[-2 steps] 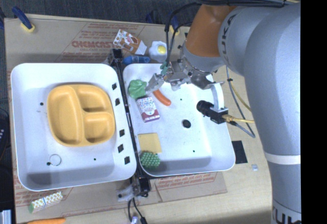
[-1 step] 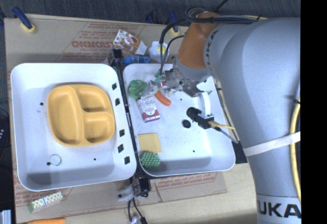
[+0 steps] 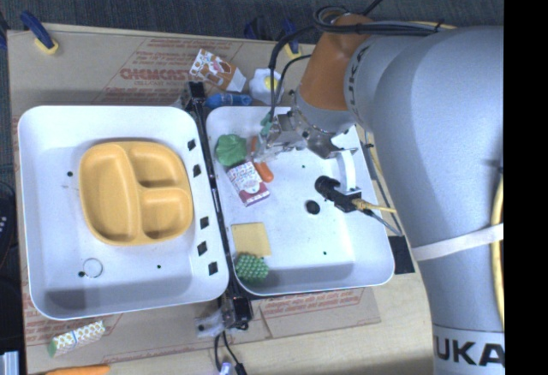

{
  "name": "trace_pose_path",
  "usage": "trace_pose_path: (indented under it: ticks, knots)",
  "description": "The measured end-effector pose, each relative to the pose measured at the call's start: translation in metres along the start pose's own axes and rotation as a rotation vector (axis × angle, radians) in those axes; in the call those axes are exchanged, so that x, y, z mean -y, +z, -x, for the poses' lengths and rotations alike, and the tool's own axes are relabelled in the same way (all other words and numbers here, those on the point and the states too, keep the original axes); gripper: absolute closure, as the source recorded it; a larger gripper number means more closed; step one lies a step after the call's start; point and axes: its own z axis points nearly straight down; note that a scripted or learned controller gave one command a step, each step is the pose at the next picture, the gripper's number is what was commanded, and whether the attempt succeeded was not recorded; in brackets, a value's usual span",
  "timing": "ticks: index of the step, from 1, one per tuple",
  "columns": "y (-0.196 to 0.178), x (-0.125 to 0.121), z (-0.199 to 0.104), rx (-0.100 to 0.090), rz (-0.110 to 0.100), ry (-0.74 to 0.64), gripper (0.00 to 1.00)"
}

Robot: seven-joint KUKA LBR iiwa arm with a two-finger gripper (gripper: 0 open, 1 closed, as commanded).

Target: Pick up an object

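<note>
My gripper (image 3: pixel 272 139) hangs low over the back left part of the right bin (image 3: pixel 360 266). Just left of it lies a green leafy toy (image 3: pixel 229 149). A small orange piece (image 3: pixel 264 171) and a red and white carton (image 3: pixel 247 183) lie just in front of it. Further forward are a flat yellow slice (image 3: pixel 251 238) and a green knobbly toy (image 3: pixel 251 266) by the bin's front wall. I see nothing clearly held in the gripper.
The left bin (image 3: pixel 43 279) holds a yellow divided plate (image 3: pixel 137 191). Behind the bins, on the cardboard, lie a small printed box (image 3: pixel 211 68), a blue object (image 3: pixel 229 98) and a white and yellow item (image 3: pixel 267 80). A packet (image 3: pixel 77 336) lies front left.
</note>
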Motion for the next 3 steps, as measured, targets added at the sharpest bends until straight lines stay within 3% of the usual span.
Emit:
trace_pose_path:
  ticks: [1, 2, 3]
  knots:
    - [0.001, 0.0, 0.0, 0.0, -0.001, 0.0, 0.0]
    - [-0.01, 0.0, 0.0, 0.0, -0.002, -0.003, 1.0]
    - [-0.01, 0.0, 0.0, -0.001, -0.003, -0.004, 0.0]
